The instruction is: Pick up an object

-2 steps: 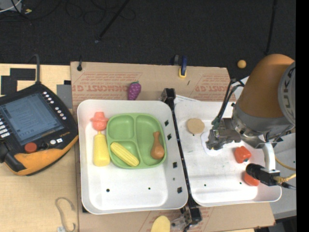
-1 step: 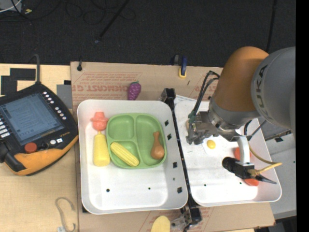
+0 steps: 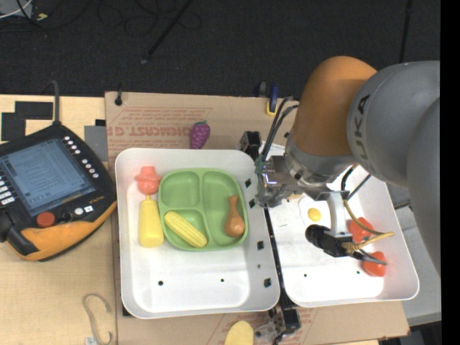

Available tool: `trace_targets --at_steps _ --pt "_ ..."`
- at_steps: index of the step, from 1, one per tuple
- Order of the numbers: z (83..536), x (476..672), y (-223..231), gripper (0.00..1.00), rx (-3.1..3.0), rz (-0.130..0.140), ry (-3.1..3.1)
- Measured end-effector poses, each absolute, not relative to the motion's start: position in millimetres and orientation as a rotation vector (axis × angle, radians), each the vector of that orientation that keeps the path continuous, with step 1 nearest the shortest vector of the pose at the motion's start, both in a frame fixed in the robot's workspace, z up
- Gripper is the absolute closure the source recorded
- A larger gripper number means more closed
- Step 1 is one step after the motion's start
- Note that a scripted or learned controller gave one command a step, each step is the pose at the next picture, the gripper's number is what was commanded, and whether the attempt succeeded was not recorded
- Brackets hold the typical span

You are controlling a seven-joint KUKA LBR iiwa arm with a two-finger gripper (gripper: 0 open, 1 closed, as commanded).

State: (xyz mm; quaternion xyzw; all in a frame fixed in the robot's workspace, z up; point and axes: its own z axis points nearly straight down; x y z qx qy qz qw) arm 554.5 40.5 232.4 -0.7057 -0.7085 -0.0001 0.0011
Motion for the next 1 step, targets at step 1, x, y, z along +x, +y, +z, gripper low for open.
trace_targets --at_steps 1 --pt "219.1 569.2 93.5 1.00 -2.216 0.002 -2.223"
